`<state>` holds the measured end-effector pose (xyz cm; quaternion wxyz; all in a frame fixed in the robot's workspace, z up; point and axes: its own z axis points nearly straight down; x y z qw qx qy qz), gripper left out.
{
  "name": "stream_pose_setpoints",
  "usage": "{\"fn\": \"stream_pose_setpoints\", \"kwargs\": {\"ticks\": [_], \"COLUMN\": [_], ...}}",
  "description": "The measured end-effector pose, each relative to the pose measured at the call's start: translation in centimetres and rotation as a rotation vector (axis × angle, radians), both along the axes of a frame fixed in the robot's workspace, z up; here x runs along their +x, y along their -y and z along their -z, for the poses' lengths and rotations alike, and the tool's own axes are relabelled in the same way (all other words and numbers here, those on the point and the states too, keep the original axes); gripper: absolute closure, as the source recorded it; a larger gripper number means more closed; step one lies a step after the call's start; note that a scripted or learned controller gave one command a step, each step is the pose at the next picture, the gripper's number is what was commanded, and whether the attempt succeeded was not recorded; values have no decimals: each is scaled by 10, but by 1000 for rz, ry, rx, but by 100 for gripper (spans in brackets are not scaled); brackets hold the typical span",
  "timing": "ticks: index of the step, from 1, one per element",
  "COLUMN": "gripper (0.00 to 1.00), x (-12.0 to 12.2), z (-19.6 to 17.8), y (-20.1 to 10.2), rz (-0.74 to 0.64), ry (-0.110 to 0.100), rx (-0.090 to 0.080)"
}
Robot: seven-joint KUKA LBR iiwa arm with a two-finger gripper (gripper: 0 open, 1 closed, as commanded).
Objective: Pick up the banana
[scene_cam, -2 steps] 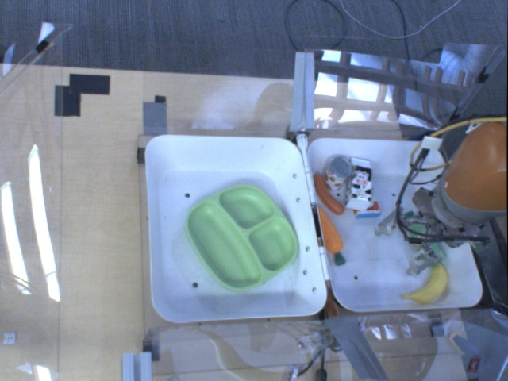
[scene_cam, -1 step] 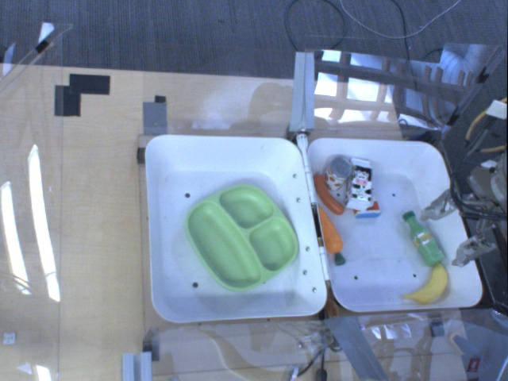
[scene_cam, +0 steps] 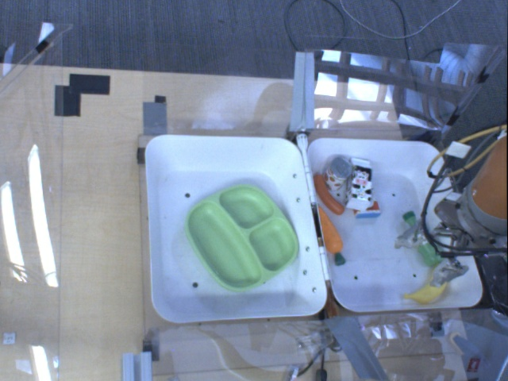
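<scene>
**Banana waits at near corner as hand hangs just above**

The banana point(scene_cam: 426, 294) is seen lying on the floor of the right bin point(scene_cam: 373, 296), close against its near wall and towards the right-hand corner, its long axis running roughly left to right with a slight upward curl at the right end. Just beyond that end, and almost touching it, the hand point(scene_cam: 446, 270) is found, so that the fruit lies just to the near-left of the fingertips. Whether the fingers are spread or closed cannot be told, as they are blurred and tangled with cables; nothing is shown held between them. The arm point(scene_cam: 486, 201) is reached in from the right, its orange band bent over the bin's right edge, wrist pointed downward. A short move towards the near wall is judged to be called for, across the fruit's narrow width. Farther back, a green piece point(scene_cam: 429, 252), a carrot point(scene_cam: 331, 232), a can point(scene_cam: 340, 171) and a small carton point(scene_cam: 361, 187) are scattered. The left bin point(scene_cam: 171, 177) is occupied by a green divided plate point(scene_cam: 242, 235).
</scene>
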<state>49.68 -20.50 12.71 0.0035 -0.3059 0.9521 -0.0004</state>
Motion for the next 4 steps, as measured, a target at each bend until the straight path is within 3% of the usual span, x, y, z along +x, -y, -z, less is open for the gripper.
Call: {"fn": "stream_pose_setpoints", "kwargs": {"ticks": [1,2,3,4], "gripper": [0,0,0,0], "x": [7,7,33,5], "z": [35,35,10,33], "y": [-5,-5,-20,-7], "rz": [-525,-524,-529,-912], "ry": [18,18,5,26], "rx": [-8,-8,-5,-16]}}
